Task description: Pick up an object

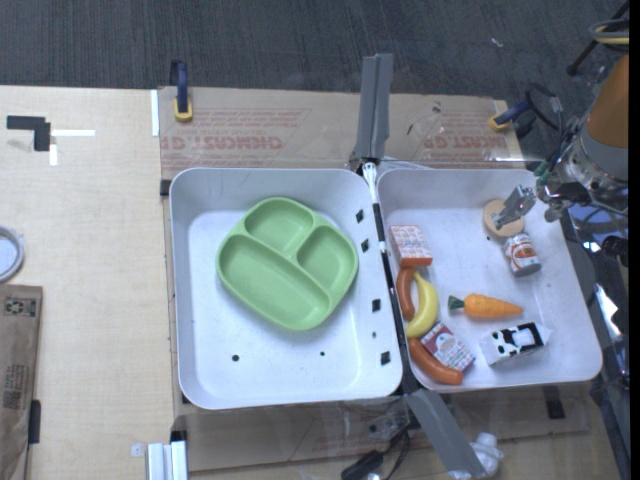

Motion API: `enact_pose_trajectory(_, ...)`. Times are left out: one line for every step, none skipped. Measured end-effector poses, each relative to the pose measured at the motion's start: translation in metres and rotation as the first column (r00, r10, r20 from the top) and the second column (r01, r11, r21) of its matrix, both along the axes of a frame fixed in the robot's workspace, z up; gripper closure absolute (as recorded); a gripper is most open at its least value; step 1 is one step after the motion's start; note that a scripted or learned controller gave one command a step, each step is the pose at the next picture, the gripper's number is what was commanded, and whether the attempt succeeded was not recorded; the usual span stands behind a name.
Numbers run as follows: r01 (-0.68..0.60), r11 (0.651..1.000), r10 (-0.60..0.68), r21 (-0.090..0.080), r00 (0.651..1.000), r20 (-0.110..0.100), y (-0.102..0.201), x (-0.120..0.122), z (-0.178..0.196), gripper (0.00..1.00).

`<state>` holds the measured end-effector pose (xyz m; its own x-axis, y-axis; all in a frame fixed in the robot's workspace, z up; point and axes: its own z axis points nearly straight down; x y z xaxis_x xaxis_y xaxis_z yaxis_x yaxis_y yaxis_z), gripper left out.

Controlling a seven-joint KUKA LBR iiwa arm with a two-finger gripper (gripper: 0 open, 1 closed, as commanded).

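we note gripper (pixel 517 208) at upper right of right bin (pixel 560 373), above tan round object (pixel 495 215); whether fingers open or shut, we cannot tell. nothing seen held. we find in right bin: small can (pixel 522 255) just below gripper, carrot (pixel 487 307), banana (pixel 424 304) beside sausage (pixel 428 360), red-white carton (pixel 409 245), snack packet (pixel 449 348), black-white carton (pixel 514 341). left bin (pixel 200 368) holds green divided plate (pixel 288 262).
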<state>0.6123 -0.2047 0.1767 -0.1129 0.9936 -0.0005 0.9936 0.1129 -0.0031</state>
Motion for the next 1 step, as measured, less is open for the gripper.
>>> enact_pose_trajectory(-0.042,0.999,0.042,0.013,0.999,0.001,-0.0090,-0.0501,-0.0861,0.00)
